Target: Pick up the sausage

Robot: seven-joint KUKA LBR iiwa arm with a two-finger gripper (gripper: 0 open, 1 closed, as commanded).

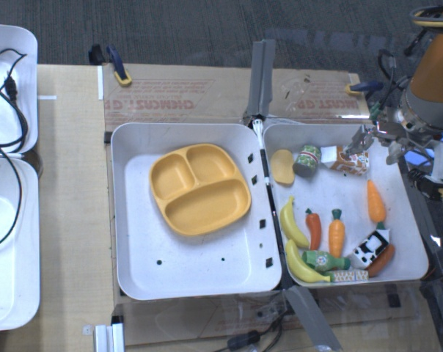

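The sausage [383, 259] is a short reddish-brown piece lying at a slant in the near right corner of the right bin [408, 196]. A black and white cow toy [370, 248] lies against its left side and partly covers it. My gripper [378, 144] hangs over the far right corner of the same bin, well away from the sausage and above a brown wrapped item [351, 162]. Its fingers look open with nothing between them.
Also in the right bin are an orange carrot [375, 201], two small carrots [337, 233], two bananas [293, 223], a green bottle [324, 259], a green can [306, 160], a white cube [328, 153] and a yellow slice [282, 166]. The left bin [133, 218] bears a yellow divided plate [199, 189].
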